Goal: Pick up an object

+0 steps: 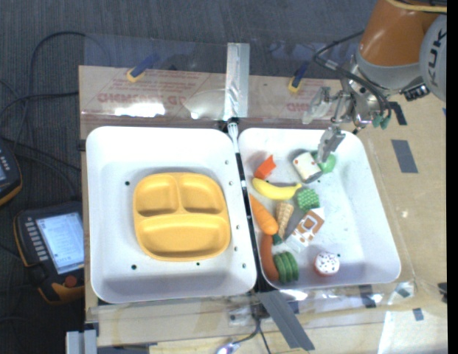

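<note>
Toys (299, 212), about nine, fill one bin (376, 220); hand's (328, 147) grip state unclear.

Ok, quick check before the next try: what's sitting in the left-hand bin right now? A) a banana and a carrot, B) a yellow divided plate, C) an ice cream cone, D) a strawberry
B: the yellow divided plate lies in the left bin, while the banana, carrot and other toy food lie in the right bin.
</note>
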You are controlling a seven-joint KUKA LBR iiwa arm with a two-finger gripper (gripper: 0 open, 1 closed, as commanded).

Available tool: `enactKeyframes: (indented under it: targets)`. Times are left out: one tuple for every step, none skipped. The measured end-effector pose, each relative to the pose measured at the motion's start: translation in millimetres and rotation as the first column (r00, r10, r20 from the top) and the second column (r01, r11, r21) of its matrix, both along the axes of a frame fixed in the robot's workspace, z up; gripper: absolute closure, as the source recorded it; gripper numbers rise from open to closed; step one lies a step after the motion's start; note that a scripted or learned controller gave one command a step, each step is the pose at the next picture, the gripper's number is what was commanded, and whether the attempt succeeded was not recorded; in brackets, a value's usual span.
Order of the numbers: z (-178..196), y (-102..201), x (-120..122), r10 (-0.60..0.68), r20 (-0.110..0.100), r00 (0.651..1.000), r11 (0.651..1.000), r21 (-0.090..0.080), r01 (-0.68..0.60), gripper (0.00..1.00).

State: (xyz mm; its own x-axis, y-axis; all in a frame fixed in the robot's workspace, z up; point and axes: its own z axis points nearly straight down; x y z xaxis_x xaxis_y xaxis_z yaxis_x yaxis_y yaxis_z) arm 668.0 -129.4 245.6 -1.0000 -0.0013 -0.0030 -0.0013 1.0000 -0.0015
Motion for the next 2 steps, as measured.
enactKeyframes:
  targets:
    - [-131.9,-9.3,0.8,0.023,-0.002,1.0,1.0,-0.001,-0.023,0.0]
    - [-155.0,-5.0,-61.9,0.046,0.01,0.999,0.999,-0.003,-0.046,0.0]
